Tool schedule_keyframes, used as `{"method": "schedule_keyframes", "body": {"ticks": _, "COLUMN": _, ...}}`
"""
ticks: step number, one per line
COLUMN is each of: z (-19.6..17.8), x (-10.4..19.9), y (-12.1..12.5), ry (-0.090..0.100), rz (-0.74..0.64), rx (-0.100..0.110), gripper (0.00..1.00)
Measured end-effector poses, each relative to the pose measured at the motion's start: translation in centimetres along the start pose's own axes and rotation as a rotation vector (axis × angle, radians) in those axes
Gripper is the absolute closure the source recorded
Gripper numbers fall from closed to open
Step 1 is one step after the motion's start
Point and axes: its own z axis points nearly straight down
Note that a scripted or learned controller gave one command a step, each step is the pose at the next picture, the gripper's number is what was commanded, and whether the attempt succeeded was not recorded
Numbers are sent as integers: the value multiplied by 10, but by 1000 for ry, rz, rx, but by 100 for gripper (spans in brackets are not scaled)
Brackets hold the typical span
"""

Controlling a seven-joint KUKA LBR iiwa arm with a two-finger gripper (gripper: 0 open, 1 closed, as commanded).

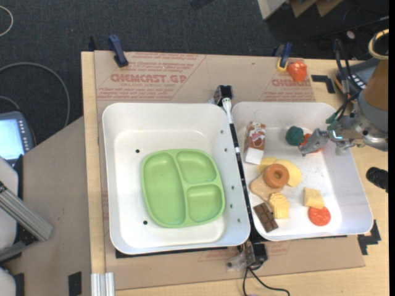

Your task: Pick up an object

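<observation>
My gripper (pixel 316 140) hangs low over the right bin (pixel 345 184), near its far right side, at the end of the grey arm (pixel 370 113) that comes in from the right. A dark green ball (pixel 295 134) lies just left of the gripper. A small red piece (pixel 307 147) shows right at the gripper's tip, partly covered by it. Further left lies a brown and white packet (pixel 255 139). Nearer the front sit an orange ring (pixel 276 175) on yellow pieces, a chocolate bar (pixel 265 216), a yellow cheese wedge (pixel 313 197) and a red tomato (pixel 319 215).
The left bin (pixel 123 184) holds a green divided plate (pixel 183 187). A black rod (pixel 233 137) runs along the seam between the bins. An orange object (pixel 297 71) and a blue clamp (pixel 117 49) sit at the board's far edge.
</observation>
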Motion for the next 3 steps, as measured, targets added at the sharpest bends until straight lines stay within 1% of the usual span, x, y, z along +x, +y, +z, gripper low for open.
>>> {"method": "schedule_keyframes", "body": {"ticks": 1, "z": 125, "x": 40, "y": 10, "ry": 3, "rz": -3, "rx": 5, "gripper": 0}}
{"method": "schedule_keyframes", "body": {"ticks": 2, "z": 109, "x": 37, "y": 11, "ry": -1, "rz": 1, "rx": -3, "gripper": 100}}
{"method": "schedule_keyframes", "body": {"ticks": 3, "z": -31, "x": 98, "y": -38, "ry": 1, "rz": -6, "rx": -8, "gripper": 100}}
